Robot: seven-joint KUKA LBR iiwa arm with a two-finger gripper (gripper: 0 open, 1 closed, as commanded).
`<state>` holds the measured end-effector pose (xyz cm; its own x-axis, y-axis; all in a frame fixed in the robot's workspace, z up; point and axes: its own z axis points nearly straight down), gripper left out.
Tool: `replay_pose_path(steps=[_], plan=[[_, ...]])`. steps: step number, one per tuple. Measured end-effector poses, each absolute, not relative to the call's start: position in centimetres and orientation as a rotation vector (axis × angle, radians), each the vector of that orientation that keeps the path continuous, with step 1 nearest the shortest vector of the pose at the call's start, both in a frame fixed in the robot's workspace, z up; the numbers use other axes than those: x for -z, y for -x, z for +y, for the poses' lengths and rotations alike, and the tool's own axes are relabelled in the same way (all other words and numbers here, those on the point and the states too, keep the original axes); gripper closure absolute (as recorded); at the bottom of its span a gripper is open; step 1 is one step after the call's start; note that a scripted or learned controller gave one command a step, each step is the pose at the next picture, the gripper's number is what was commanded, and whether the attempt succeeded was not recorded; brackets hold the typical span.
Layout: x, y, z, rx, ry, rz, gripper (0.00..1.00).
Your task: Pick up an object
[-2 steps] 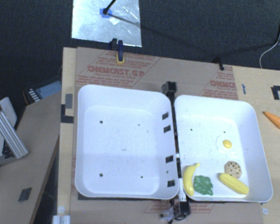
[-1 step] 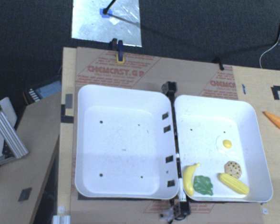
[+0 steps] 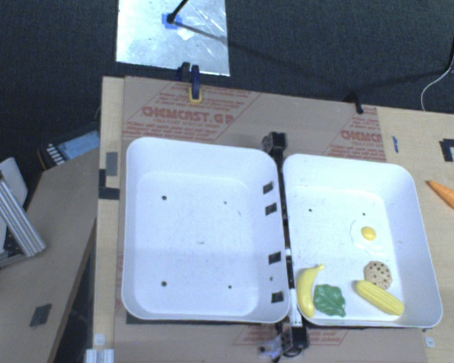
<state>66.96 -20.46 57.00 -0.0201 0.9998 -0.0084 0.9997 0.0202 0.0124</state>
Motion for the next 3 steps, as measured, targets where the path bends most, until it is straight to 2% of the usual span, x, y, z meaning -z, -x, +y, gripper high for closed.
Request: replay_pose_path(steps=[3], plan=[[-60.6, -67.0, -20.3, -0.008, -2.162, 2.241, 1.00]])
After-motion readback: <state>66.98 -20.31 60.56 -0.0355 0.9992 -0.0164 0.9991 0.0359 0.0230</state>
